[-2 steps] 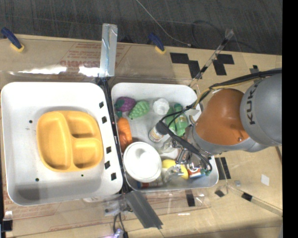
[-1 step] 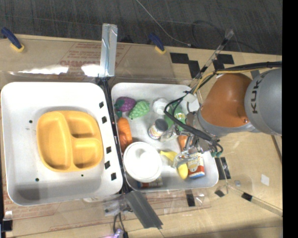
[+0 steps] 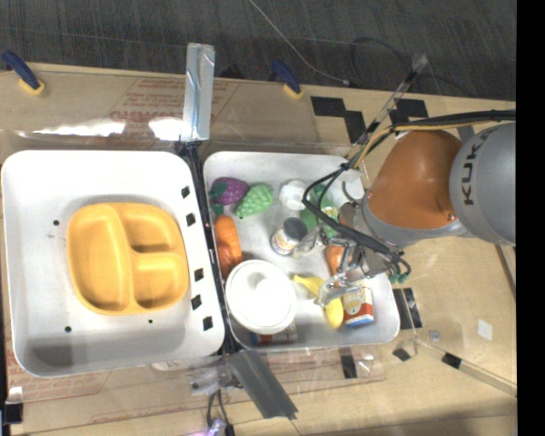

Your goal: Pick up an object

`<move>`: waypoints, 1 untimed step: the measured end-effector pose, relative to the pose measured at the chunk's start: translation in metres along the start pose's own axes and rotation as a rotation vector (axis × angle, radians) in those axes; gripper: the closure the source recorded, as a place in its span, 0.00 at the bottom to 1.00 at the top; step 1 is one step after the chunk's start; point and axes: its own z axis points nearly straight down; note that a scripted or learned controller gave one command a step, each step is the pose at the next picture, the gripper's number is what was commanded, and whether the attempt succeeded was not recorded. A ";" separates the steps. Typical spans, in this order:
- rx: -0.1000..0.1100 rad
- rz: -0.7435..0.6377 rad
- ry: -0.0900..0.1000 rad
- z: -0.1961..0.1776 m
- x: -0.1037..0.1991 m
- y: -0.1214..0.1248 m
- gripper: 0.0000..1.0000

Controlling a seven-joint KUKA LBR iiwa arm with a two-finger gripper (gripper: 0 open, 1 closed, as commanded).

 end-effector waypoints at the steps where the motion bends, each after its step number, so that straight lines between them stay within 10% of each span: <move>1: 0.003 -0.066 -0.004 0.006 -0.010 -0.003 0.00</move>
